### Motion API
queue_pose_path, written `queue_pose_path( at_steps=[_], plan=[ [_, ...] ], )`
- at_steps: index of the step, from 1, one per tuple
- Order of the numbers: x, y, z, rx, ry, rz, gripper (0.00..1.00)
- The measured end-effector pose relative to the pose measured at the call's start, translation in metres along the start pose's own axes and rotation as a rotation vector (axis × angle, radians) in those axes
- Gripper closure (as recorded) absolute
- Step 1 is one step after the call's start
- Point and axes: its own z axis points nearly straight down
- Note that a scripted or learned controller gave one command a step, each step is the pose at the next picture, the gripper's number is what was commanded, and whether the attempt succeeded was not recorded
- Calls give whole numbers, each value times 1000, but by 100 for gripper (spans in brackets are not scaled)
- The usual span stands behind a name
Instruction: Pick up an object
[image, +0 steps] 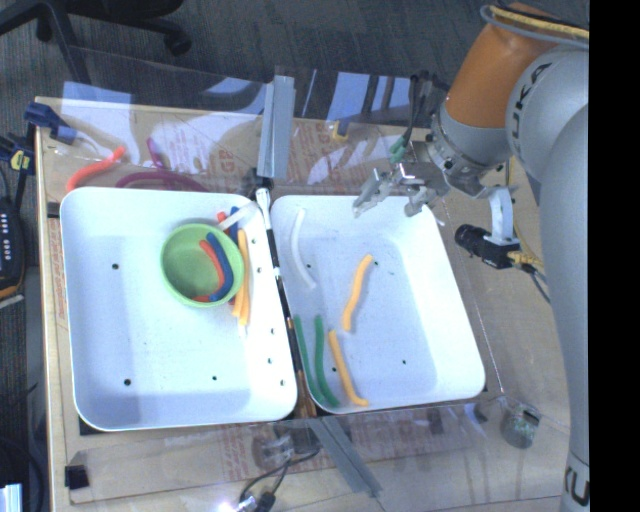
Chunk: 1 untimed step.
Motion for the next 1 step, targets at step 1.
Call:
queue_pose_path(
  at_steps=[1],
  plan=[
    [-25, -20, 119, 1, -1, -49, 0]
  ],
)
